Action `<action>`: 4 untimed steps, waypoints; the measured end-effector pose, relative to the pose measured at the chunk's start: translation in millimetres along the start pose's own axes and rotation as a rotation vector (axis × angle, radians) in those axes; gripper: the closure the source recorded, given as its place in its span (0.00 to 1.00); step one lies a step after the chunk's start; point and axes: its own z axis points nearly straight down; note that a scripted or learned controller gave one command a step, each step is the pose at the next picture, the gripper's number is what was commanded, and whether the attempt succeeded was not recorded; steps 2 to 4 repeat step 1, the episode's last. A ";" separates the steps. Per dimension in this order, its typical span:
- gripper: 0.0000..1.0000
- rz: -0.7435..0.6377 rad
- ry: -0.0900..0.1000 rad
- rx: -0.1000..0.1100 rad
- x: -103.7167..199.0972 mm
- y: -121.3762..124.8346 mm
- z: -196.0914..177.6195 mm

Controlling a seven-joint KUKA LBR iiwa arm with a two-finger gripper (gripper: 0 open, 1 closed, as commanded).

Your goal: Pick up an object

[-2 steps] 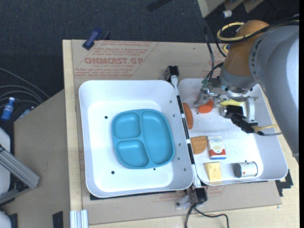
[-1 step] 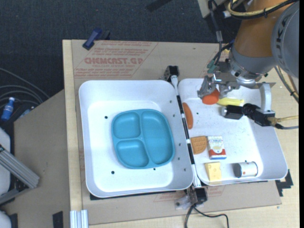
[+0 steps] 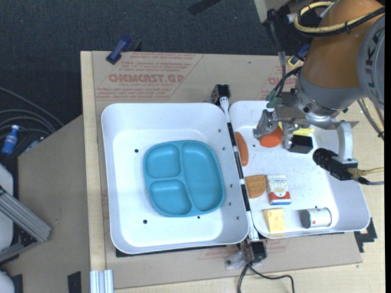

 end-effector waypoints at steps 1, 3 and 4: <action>1.00 0.000 0.000 0.001 28.1 -75.8 -6.8; 1.00 0.000 0.000 0.001 28.1 -75.8 -6.8; 1.00 0.000 0.000 0.001 28.1 -75.8 -6.8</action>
